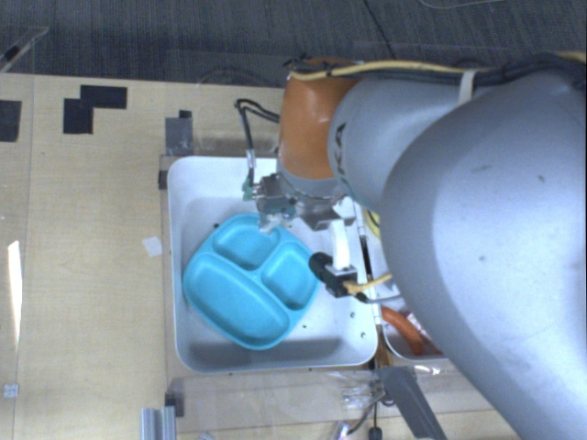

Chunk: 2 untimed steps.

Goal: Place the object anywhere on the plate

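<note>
The blue plate (240, 287) lies in the left bin (197, 191), turned at a slant so that its long compartment faces the near left and its two smaller compartments face the far right. It takes up most of the bin's floor, with bare white showing along the far left wall and the near right corner.

The gripper (273, 216) sits low over the plate's far edge, at the rim of the farther small compartment. Seen from above, the wrist hides its tip, so whether it is wide, narrow or holding anything cannot be told.

The grey arm (477, 200) comes in from the right, its orange band (307, 126) just above the far wall of the left bin. Its bulk covers nearly all of the right bin (394, 348). In the strip of that bin left showing, an orange thing (410, 331) lies close to the dividing wall, partly hidden beneath the arm; its shape cannot be made out.

On the bench (83, 246), black marks (92, 106) sit well to the far left of the bins.
</note>
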Tool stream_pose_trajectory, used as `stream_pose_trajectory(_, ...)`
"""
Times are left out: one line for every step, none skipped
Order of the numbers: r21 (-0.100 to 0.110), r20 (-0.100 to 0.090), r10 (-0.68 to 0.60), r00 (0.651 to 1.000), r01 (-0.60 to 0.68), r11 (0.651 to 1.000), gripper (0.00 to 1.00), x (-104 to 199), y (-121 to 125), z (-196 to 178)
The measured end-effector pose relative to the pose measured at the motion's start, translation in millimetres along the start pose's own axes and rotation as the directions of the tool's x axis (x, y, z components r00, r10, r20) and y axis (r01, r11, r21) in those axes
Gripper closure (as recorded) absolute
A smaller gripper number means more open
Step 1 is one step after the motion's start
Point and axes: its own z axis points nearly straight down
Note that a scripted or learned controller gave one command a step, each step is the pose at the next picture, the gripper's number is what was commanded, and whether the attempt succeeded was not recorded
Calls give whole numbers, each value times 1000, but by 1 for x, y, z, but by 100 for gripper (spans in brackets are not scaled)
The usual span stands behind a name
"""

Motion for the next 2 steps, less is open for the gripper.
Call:
stream_pose_trajectory(-18, 15, 157, 988, -157, 988, 100, 34, -14, 45)
stream_pose_trajectory(6, 29, 396, 918, -397, 918, 100, 40, -12, -18)
